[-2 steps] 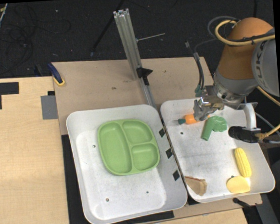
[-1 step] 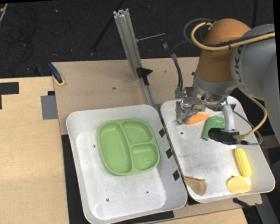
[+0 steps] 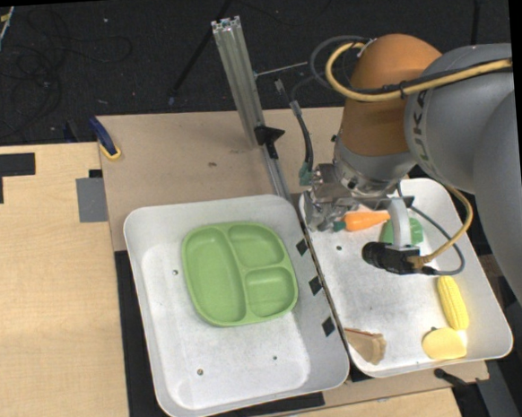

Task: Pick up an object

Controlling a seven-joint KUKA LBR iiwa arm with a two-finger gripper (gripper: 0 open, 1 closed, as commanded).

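A: We're looking down on two shallow white bins side by side, and the grey arm with its orange band [image 3: 386, 76] reaches in from the right, hanging over the right-hand white bin [image 3: 487, 338].

B: The two-finger gripper [image 3: 326, 209] sits low at that bin's upper left corner, right by the wall between the bins. Whether its fingers are apart or together, I cannot tell; they're lost among cables and metal.

A: And the pieces on offer?

B: An orange carrot-shaped toy [image 3: 367, 221] lies just beside the gripper, to its right. Next to that, a green and white object [image 3: 401, 232], partly hidden by a black cable fitting [image 3: 386, 256].

A: Lower down, a yellow corn cob [image 3: 452, 300] lies along the right side, a yellow rounded lump [image 3: 444, 343] sits near the bottom right corner, and a brown wedge-shaped piece [image 3: 367, 342] rests at the bottom left.

B: Over in the left-hand white bin [image 3: 165, 363], a light green divided plastic plate [image 3: 239, 273] lies flat, three compartments up.
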